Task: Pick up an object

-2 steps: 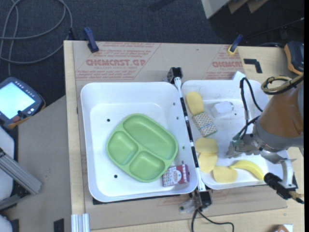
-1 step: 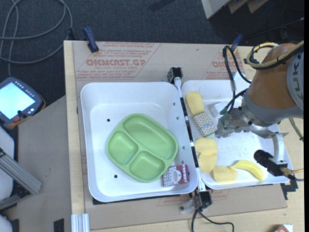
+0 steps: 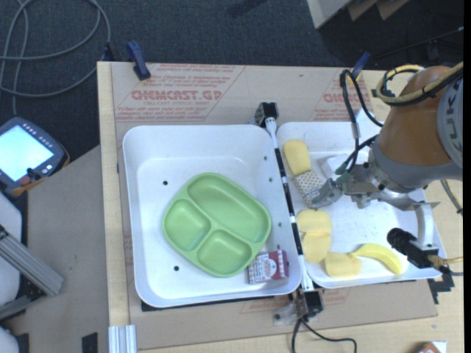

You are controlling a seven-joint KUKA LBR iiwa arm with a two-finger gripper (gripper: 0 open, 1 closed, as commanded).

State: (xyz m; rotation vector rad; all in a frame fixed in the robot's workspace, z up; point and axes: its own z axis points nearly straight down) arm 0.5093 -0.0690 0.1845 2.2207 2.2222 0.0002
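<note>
Hand (image 3: 318, 191) in the right bin (image 3: 412, 274), grip unclear, above a brown board (image 3: 221, 87) on dark carpet (image 3: 221, 20).

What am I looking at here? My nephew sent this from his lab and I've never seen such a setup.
This is one photo from a fixed camera above a bench, looking down at a slant. The grey and orange machine reaching in from the right is a robot arm; its gripper, the part meant for grasping, is low over the right bin. I can't tell whether anything is held. Two shallow white bins sit side by side. The left bin holds a green divided plate and a small red and white carton. The right bin holds several pale yellow blocks, perhaps foam or toy food, such as one near the top, plus a toy banana.
</note>
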